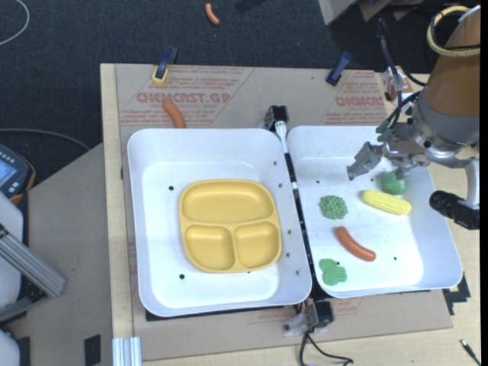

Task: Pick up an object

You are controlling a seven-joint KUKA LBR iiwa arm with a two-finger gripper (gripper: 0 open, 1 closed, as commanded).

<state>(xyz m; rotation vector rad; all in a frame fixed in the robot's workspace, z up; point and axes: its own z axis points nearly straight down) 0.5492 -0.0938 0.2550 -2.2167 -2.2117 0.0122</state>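
Reaching in from the right, the arm [450,82] hangs its gripper [381,162], fingers spread, over the right bin [427,269] beside the corn [386,202].

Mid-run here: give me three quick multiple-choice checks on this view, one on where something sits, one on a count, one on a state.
1. Where is the yellow tray?
A. left bin
B. right bin
C. on the cardboard

2. How many sausages lie in the right bin?
A. none
B. one
C. three

3. How does the corn lie?
A. lifted by the gripper
B. flat on the bin floor
C. on the tray

Key: 1 A, the tray fills the left bin's middle. 2 B, one sausage lies between the broccoli pieces. 3 B, the corn rests below the gripper, flat on the bin floor.
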